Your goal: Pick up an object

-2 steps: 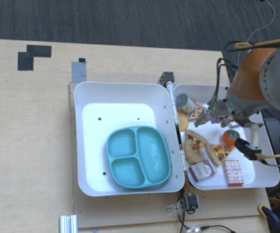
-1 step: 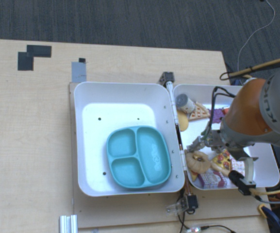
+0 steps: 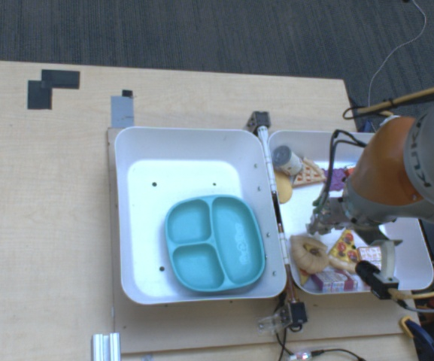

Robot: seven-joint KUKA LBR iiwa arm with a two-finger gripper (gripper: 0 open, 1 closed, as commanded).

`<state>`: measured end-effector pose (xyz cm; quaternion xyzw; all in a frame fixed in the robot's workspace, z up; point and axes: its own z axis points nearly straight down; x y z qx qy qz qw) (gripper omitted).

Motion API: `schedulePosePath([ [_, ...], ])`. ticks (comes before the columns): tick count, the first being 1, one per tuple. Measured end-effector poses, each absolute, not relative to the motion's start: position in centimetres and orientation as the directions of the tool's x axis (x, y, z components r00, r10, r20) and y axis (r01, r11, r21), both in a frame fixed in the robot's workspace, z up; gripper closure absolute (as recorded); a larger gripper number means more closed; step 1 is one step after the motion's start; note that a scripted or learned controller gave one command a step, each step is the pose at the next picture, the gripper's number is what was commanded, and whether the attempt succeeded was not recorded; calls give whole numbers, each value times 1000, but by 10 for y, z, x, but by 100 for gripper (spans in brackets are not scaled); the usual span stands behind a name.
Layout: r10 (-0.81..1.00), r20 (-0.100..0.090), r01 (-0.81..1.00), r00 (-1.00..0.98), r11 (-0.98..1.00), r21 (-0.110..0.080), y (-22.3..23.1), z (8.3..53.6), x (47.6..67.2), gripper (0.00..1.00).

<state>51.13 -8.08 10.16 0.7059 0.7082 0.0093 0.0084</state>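
My gripper point(image 3: 324, 222) reaches down into the right bin point(image 3: 420, 277), just above a tan doughnut point(image 3: 309, 253). A yellow and red pizza slice point(image 3: 344, 249) lies right of the doughnut, below the wrist. Another pizza slice point(image 3: 308, 174), a grey and white cylinder point(image 3: 283, 157) and a yellowish piece point(image 3: 283, 189) lie at the bin's far left. A purple item point(image 3: 341, 177) shows behind the arm. A pink and purple box point(image 3: 329, 280) sits at the bin's near edge. The arm's orange band point(image 3: 386, 168) hides part of the bin.
The left bin point(image 3: 138, 201) holds a blue divided plate point(image 3: 215, 243). A ridge point(image 3: 271, 194) separates the two bins. Cables point(image 3: 420, 298) run along the right bin's near right corner. The wooden bench point(image 3: 44, 224) stretches to the left.
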Motion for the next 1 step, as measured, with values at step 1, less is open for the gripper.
schedulePosePath([
  [1, 1000, 1, 1000, -3, 3, 24, -81, 101, 511, 0],
])
